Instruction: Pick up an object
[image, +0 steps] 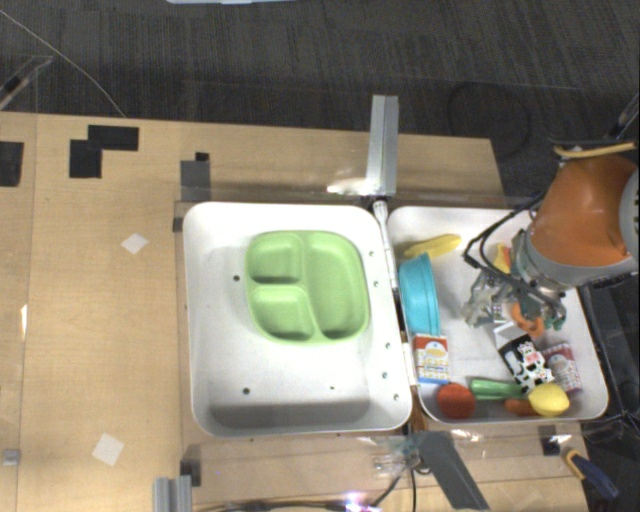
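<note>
My gripper (508, 300) hangs low over the middle of the right bin (455, 218), below the orange band of the arm (590, 215). Its metal end sits among the bin's objects, beside a small orange piece (528, 318) that it partly covers. To its left, a blue bowl (420, 290) leans on edge and a yellow banana (432, 244) lies near the back. In front of it lie a black-and-white toy (526, 362), a small can (563, 368), a yellow lemon (548, 400), a green vegetable (492, 386), a red tomato (456, 400) and a small carton (431, 358).
The left bin (215, 330) holds a green divided plate (305, 285). A metal post (383, 145) stands at the back between the two bins. Wooden bench surface (90, 300) spreads to the left.
</note>
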